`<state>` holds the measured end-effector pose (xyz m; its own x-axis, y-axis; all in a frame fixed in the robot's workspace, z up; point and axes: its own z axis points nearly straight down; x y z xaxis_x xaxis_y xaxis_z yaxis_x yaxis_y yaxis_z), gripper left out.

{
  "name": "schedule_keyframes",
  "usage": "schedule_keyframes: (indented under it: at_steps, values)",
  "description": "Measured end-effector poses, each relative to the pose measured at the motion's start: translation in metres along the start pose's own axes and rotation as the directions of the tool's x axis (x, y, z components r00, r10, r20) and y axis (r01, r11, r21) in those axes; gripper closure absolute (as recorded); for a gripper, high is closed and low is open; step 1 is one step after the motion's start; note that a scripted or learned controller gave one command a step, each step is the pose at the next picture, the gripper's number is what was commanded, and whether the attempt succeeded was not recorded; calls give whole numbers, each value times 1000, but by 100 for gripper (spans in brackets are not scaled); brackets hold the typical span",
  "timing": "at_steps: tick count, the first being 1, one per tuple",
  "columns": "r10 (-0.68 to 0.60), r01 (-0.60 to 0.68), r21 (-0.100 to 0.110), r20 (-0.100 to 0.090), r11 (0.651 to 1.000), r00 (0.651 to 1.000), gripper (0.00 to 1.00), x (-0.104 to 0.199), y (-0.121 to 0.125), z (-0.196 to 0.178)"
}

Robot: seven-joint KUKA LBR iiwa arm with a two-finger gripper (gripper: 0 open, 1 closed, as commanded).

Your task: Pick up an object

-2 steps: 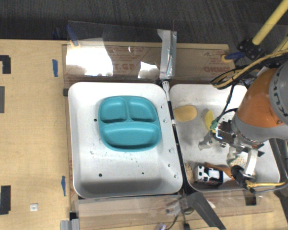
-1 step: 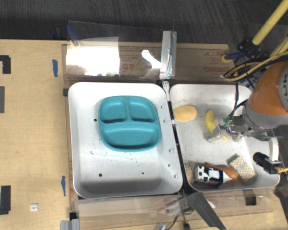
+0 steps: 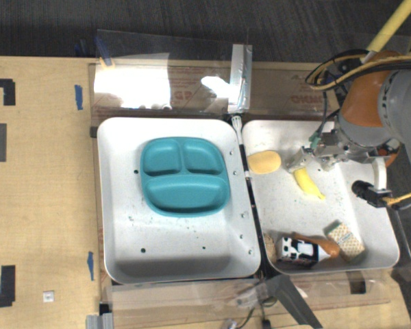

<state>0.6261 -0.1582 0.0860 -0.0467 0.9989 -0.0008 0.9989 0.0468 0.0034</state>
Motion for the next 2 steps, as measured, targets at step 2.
schedule_keyframes:
  at_steps: [2]
  values:
    - [52,-52,-6,-3,999,999,100,92,-13,-103]
